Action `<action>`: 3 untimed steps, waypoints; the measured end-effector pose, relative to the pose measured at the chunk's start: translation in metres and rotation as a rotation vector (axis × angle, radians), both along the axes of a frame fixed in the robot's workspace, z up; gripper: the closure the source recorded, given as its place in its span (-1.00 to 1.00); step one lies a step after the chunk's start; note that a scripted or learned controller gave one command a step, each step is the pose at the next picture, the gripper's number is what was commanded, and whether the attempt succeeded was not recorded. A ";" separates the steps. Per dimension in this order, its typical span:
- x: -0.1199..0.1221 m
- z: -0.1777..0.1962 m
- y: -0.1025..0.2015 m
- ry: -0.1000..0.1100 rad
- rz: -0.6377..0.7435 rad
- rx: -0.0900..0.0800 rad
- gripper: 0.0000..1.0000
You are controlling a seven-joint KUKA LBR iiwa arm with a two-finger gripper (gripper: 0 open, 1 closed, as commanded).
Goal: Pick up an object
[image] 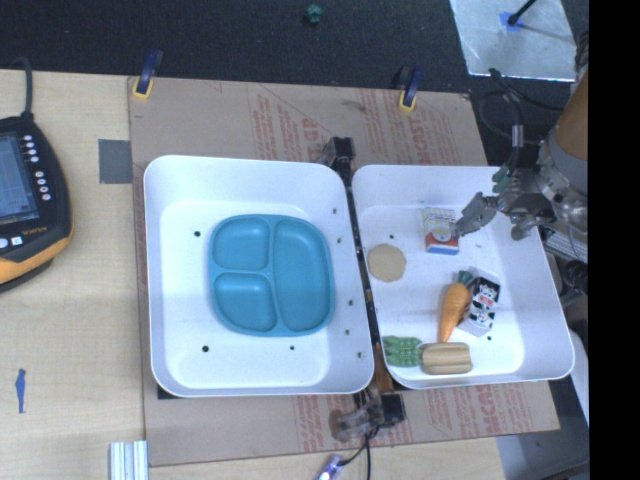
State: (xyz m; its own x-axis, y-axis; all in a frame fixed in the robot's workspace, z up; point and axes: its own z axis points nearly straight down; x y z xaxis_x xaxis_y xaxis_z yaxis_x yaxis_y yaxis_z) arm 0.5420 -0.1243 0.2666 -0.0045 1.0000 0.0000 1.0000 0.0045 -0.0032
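The gripper [490, 218] hangs over the far part of the right bin [530, 363], jaws apart, one finger [470, 218] just right of a small carton [440, 232] lying flat there. The carton looks light and stiff, though thin card could dent; its narrow sides seem the best hold. Nearer lie a flat cookie [386, 263], a smooth carrot [453, 310] and a bread roll [445, 358], all likely light toys.

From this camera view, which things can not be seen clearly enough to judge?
- Gripper: dark and small, so open or shut is unclear.
- Small box: print too small; one finger reaches over its right edge.
- Black-and-white item beside the carrot: too small to identify.
- Green item: partly behind the bread roll.
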 end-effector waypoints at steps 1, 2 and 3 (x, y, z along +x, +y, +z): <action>0.007 -0.089 -0.050 0.002 0.000 -0.001 -1.00; -0.015 -0.157 -0.038 -0.016 0.001 -0.008 -1.00; -0.011 -0.162 -0.014 -0.036 -0.005 -0.024 -1.00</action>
State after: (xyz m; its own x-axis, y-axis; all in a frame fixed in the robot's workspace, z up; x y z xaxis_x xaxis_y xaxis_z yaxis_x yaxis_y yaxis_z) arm 0.5310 -0.1380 0.1044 0.0011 0.9997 -0.0240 0.9995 -0.0003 0.0323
